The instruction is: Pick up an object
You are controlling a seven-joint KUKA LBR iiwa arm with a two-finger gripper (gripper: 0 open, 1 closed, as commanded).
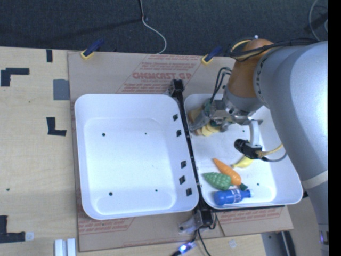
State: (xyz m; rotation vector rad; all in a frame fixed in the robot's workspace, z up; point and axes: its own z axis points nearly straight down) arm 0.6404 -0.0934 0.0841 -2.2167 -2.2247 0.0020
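My gripper [205, 120] is low in the far left corner of the right bin [277, 193], close to the divider between the bins. A small yellow and tan object [204, 130] lies right under it, partly hidden by the gripper; whether it is held cannot be made out. Nearer the front of the same bin lie an orange carrot [227, 170], a green knobbly toy [217, 181] and a blue bottle [232, 197]. A yellow banana-like piece [244, 162] sits beside a black cable end.
The left bin [85, 143] stands beside the right one, with black clips [184, 167] along the shared wall. The grey arm [298, 100] covers the right bin's far right side. Both bins rest on a cardboard sheet [154, 73] on the wooden bench.
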